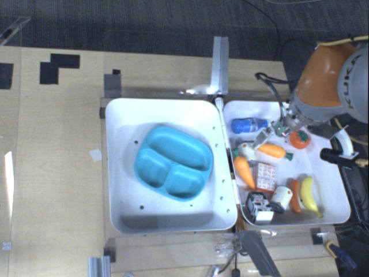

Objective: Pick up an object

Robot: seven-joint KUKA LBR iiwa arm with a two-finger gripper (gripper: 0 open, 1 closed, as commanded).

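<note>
In the camera view, the gripper (281,127) hovered low over the right bin (340,209), just beside a toy carrot (272,150); whether its fingers were spread could not be told. The carrot looked light, rigid and smooth, best pinched across its thick middle.

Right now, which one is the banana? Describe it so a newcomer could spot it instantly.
Start at the right-hand white bin, the one crowded with toy food. Go to its near right corner: the banana lies there, alongside a slim red-orange piece. It is the bin's only yellow, curved item; the carrots are orange and straight.
</note>
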